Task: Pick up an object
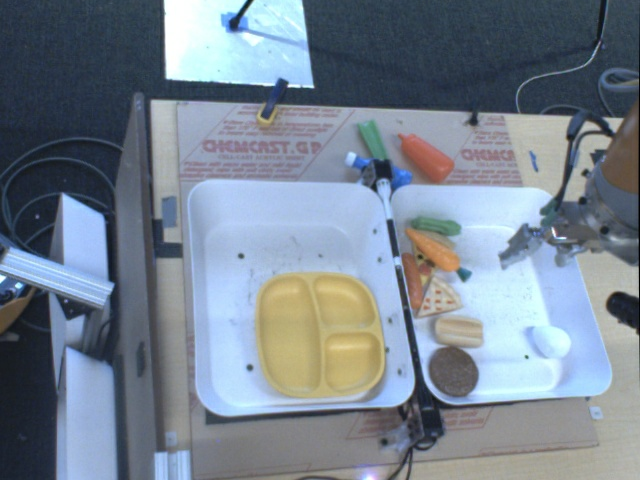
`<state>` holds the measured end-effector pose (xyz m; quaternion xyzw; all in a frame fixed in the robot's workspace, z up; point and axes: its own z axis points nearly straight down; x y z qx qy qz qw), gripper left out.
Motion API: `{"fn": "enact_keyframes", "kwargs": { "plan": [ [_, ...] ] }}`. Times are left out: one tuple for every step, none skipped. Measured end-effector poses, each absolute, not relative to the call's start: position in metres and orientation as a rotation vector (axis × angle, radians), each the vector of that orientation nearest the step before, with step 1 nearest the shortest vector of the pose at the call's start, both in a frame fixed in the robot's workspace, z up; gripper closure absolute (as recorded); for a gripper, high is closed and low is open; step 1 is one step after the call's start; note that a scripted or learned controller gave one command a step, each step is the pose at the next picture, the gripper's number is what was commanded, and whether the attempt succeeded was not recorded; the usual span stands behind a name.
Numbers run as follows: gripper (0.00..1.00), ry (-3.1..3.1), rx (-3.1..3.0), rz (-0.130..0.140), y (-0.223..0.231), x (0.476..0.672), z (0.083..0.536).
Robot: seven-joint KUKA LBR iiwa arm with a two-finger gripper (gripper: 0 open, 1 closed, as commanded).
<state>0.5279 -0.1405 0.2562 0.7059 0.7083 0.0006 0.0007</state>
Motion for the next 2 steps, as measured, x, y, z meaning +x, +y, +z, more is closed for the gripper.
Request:
{"fn": "enact_keyframes", "kwargs": {
  "plan": [
    [0.0,2.235,2.215,-0.001,-0.095,0.579,0.177],
    [0.0,2.218,2.212,-0.001,-0.088,0.6,0.082]
  ]
}}
